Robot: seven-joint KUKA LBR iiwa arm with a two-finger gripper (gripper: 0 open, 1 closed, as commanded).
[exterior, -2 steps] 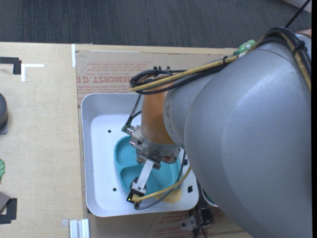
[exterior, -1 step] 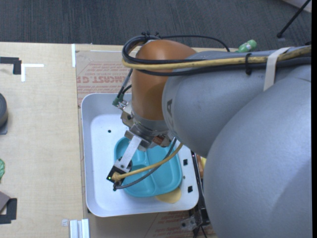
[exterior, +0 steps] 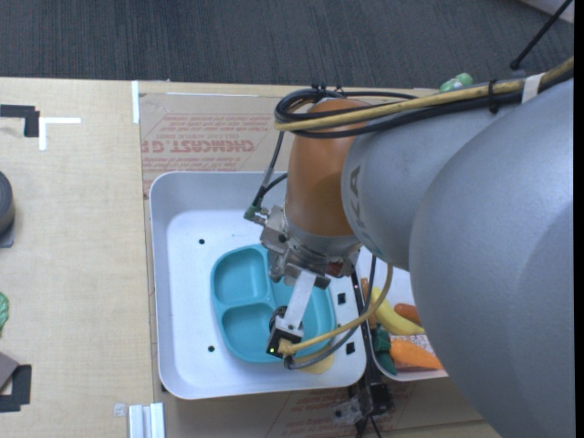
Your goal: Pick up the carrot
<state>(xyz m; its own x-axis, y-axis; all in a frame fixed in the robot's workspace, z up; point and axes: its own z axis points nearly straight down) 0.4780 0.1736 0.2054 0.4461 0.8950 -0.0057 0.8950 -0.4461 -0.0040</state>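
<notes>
Sideways lies the carrot (exterior: 420,357), green end leftward, beside the banana (exterior: 393,318); the arm (exterior: 319,185) hangs over the plate (exterior: 239,286), gripper (exterior: 306,274) downward, grip impossible to tell.

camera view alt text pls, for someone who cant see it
A grey arm reaches in from the right over a blue divided tray in a white bin. The carrot lies right of that bin, next to a banana, both partly hidden by the arm.
</notes>
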